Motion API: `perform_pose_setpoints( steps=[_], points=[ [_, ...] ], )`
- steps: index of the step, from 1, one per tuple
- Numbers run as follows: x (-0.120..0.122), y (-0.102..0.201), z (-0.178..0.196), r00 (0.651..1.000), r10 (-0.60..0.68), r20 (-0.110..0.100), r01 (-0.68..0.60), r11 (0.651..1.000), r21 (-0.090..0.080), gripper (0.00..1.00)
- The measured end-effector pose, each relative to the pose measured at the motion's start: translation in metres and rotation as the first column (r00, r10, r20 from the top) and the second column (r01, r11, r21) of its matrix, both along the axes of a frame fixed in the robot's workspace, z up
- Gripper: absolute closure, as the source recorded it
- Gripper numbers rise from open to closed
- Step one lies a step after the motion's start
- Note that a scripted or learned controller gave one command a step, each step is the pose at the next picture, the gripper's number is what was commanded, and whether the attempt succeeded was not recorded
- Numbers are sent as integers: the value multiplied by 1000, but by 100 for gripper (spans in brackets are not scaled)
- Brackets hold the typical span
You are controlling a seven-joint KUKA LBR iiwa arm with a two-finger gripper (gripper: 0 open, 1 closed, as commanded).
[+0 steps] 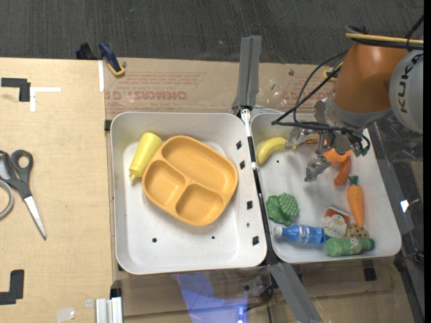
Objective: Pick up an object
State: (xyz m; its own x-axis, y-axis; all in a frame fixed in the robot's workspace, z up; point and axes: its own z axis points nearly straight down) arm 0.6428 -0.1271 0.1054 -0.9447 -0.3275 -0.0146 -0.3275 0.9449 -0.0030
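Wooden bench (54,247) bears two white bins (128,247), scissors (23,187), cardboard (168,86)

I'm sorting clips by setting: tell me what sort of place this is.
Probably a robotics lab test bench, not a kitchen: two white bins of toy food such as a banana, a grey and orange arm reaching in, scissors on the bench.

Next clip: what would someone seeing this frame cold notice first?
Probably the orange divided plate filling much of the left bin, with a yellow bottle against its upper-left edge. Next, the arm's orange band at upper right, above the gripper hanging over the right bin, where a banana, carrot and blue bottle lie.
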Motion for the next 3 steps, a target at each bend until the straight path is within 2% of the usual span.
perform_pose_setpoints(
  steps=[1,2,3],
  points=[
    [-41,-37,-12,999,-30,-10,30,1000,-2,0],
    [15,-25,-12,949,-314,-18,314,949,-3,0],
    [18,-25,0,950,-314,-3,314,950,0,100]
  ],
)
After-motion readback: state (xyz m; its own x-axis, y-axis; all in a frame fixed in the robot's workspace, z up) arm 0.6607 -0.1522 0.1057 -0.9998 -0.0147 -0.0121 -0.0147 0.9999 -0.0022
